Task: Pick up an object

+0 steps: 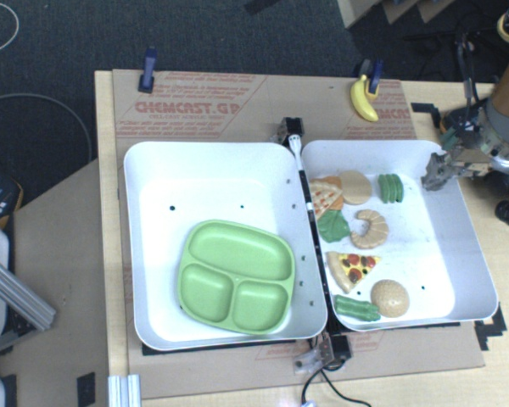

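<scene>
The right bin [458, 244] holds several toy foods: a ridged orange piece [326, 196], a round beige cookie [355, 186], a green pickle [391, 188], a green leaf [332, 225], a croissant [372, 228], a pizza slice [353, 267], a bun [390, 297] and a green pod [357, 309]. My gripper [435, 173] hangs over the bin's upper right corner, right of the pickle and apart from every item. Nothing shows between its tips.
A green divided plate [237, 275] lies in the left bin [153, 193]. A toy banana [364, 100] rests on the cardboard behind the right bin, beside a blue clamp [374, 75]. Another clamp [147, 70] sits at the back left.
</scene>
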Tool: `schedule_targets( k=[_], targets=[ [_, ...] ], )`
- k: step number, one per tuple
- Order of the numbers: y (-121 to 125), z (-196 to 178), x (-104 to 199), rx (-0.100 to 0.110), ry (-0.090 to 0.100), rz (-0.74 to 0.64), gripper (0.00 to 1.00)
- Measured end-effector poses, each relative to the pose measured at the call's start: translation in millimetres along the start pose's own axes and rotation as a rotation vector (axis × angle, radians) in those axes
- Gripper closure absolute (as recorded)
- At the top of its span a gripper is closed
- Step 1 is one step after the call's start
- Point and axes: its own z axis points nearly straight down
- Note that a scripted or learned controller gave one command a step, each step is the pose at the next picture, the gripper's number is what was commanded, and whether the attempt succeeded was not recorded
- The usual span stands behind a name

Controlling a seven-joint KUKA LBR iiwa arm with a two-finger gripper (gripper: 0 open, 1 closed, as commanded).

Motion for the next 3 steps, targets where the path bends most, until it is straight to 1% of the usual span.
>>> schedule_targets(
  k=[1, 2, 3],
  targets=[
    [71, 27, -32, -0.008, -0.005, -0.004, 1.00],
    [2, 84, -5, 0.010, 0.003, 0.000, 1.00],
    [-11, 8, 42, -0.004, -0.002, -0.005, 1.00]
  ],
)
